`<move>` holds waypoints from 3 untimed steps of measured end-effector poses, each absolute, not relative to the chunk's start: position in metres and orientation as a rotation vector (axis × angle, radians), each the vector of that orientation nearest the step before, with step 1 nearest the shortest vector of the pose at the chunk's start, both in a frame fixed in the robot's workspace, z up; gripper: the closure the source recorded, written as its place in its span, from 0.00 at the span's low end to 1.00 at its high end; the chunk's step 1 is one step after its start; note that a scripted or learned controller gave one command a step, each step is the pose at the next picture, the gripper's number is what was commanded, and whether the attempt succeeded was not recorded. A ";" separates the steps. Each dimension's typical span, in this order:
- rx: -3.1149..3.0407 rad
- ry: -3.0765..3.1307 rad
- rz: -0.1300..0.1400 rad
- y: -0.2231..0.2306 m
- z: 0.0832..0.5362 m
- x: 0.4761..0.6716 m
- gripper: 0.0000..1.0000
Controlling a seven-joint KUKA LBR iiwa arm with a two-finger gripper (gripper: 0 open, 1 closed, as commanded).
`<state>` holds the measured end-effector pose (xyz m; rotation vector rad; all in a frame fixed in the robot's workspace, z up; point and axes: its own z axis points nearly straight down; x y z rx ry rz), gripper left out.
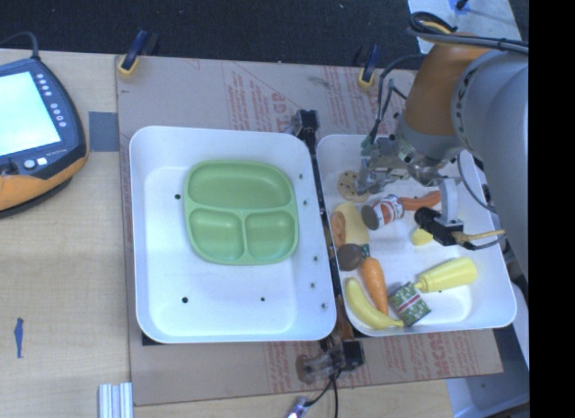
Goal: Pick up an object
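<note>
the bulky, rounded, smooth grey robot arm [494, 120] carries a broad orange band [437, 84] above its wrist. thin black cables [388, 102] loop beside that band. below sits a small grey metal two-finger gripper [377, 173] of blocky, cluttered parts.

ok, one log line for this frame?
arm: over right bin | gripper: low at bin's far-left corner, by cookie | grasp: unconfirmed | left bin: green tray | task: pending
</note>
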<state>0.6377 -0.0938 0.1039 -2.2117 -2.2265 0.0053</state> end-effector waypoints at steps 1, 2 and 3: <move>-2.211 -2.227 0.006 -0.094 0.104 0.638 0.00; -2.213 -2.225 0.006 -0.093 0.092 0.639 0.00; -2.210 -2.225 0.007 -0.094 0.103 0.639 1.00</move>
